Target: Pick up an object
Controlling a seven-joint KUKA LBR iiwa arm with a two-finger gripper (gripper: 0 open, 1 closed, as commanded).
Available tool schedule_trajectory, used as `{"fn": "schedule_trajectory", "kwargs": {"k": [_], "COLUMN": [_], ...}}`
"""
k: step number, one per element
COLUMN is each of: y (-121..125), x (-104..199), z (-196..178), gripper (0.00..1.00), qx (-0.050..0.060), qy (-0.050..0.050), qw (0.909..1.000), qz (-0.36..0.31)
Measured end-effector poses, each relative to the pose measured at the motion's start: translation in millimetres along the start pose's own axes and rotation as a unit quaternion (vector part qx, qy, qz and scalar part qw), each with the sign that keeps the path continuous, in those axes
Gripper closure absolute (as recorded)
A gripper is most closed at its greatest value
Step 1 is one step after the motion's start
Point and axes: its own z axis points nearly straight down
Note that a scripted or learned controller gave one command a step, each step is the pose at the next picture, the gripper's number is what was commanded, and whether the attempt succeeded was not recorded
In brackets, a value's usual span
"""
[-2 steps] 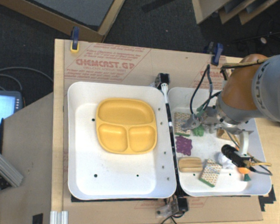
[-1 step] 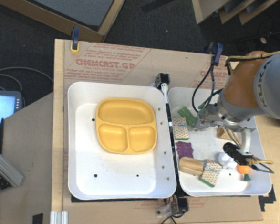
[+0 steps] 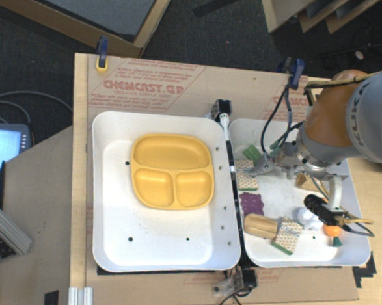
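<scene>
My gripper (image 3: pixel 264 165) hangs low over the far left part of the right bin (image 3: pixel 350 254), reaching in from the right under the grey and orange wrist. Just left of its tip lies a green piece (image 3: pixel 252 152). A patterned sponge (image 3: pixel 245 180) lies below the tip. Further toward the front are a purple piece (image 3: pixel 251 203), a wooden block (image 3: pixel 261 226) and a second patterned sponge with a green edge (image 3: pixel 288 237). A small tan piece (image 3: pixel 301 181) sits under the wrist. An orange thing (image 3: pixel 334 233) and a pale bluish thing (image 3: pixel 303 218) lie at the right.
The left bin (image 3: pixel 106 240) holds a yellow divided plate (image 3: pixel 173 169) in its far half. A ridge where the two bins meet (image 3: pixel 232 190) runs between them. Cables hang from the blue clamp behind the right bin (image 3: pixel 295 68).
</scene>
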Motion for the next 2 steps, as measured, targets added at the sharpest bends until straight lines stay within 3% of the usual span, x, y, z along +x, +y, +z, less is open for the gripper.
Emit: {"fn": "schedule_trajectory", "kwargs": {"k": [1, 2], "y": [82, 29], "x": [-8, 3], "z": [15, 16], "gripper": [0.00, 0.00], "qx": [0.003, 0.010], "qy": [-0.001, 0.001], "qw": [1.0000, 1.0000], "qz": [-0.003, 0.000]}}
